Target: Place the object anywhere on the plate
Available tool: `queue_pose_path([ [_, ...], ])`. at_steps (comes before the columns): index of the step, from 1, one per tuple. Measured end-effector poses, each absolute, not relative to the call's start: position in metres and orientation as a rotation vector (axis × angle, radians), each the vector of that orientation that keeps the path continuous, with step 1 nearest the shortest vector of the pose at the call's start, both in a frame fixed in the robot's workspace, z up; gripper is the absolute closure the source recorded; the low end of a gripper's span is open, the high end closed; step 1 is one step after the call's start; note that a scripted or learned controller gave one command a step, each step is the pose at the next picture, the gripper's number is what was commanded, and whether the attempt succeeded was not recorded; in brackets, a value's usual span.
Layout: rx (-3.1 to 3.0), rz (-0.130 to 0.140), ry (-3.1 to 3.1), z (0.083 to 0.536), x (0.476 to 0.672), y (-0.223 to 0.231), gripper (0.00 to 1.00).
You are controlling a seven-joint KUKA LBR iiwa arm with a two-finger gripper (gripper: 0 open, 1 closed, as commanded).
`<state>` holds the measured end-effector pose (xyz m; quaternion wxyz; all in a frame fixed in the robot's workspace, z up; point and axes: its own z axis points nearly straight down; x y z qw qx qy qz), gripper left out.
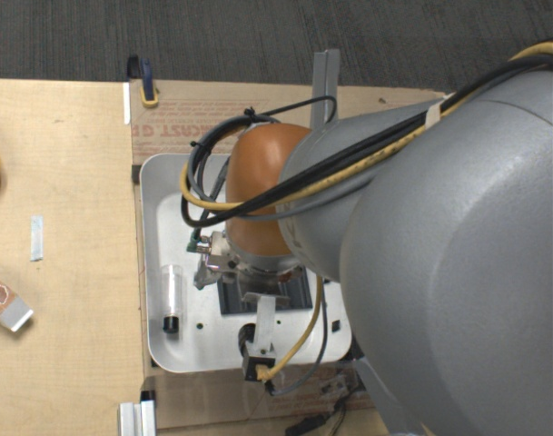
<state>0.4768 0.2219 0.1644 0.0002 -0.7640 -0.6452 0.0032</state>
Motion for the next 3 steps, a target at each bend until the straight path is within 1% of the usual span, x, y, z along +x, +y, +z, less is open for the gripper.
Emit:
queue_pose_path([
  [1, -2.390, 0.010, -2.036, 0.160, 0.476, 0.111, 0.00],
  [2, -2.395, 0.014, -2.029, 0.168, 0.477, 0.109, 1.00],
  [3, -2.598, 0.007, -1.768, 0.241, 0.478, 0.121, 1.00],
])
